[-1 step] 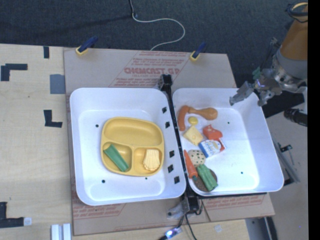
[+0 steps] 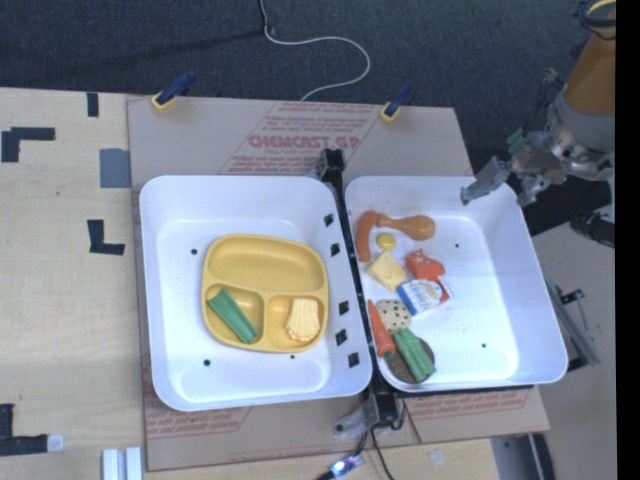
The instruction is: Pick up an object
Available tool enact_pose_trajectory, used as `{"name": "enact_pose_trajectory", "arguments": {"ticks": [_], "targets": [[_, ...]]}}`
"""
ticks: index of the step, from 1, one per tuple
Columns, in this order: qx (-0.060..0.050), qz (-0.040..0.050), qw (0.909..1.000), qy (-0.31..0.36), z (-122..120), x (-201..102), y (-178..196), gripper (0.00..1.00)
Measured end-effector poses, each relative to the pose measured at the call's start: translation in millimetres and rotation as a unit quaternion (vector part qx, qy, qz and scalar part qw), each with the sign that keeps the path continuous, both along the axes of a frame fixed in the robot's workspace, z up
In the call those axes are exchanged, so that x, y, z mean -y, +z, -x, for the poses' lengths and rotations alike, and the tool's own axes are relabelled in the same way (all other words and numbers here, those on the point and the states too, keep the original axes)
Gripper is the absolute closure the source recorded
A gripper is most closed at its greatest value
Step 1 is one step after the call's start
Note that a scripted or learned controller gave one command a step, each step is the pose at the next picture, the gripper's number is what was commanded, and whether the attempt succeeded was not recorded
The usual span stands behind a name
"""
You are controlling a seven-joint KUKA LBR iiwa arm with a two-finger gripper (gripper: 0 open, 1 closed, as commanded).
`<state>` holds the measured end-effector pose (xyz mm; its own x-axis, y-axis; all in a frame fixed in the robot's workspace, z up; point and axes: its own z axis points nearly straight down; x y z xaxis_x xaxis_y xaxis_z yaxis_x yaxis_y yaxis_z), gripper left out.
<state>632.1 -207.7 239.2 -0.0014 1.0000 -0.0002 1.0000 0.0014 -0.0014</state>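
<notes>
A: Starting nearest. What is lying at the front of the right bin?
B: A green pickle is lying on a dark round piece in the front left corner, with a carrot just beside it along the left wall.
A: Further back?
B: A spotted pale piece is touching the carrot. Then a blue and white carton, a red piece and a yellow wedge are sitting close together. Behind them a drumstick and a curved orange piece are lying near the far left corner.
A: Left bin?
B: It is carrying a yellow tray. A green piece is lying in its near left compartment, a pale ridged piece in its near right one.
A: Gripper?
B: It is hanging over the right bin's far right corner, well apart from the food. Nothing is sitting between the fingers; whether they are wide or narrow, I cannot tell.
A: Beyond that?
B: Cardboard is lying under both bins on the tabletop, with two clamps at its far edge and a white cable behind.
</notes>
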Motion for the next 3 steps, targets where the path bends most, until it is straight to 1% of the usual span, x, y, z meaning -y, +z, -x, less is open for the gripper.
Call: {"name": "enact_pose_trajectory", "arguments": {"ticks": [1, 2, 3], "targets": [[-0.003, -0.0006, 1.0000, 0.000, 0.5, -2.3, -65.2, 0.00], [-0.002, -0.0002, 1.0000, 0.000, 3.3, -0.5, -129.4, 0.00], [0.000, 0.0007, 1.0000, 0.001, 3.2, -2.0, -156.2, 0.00]]}}
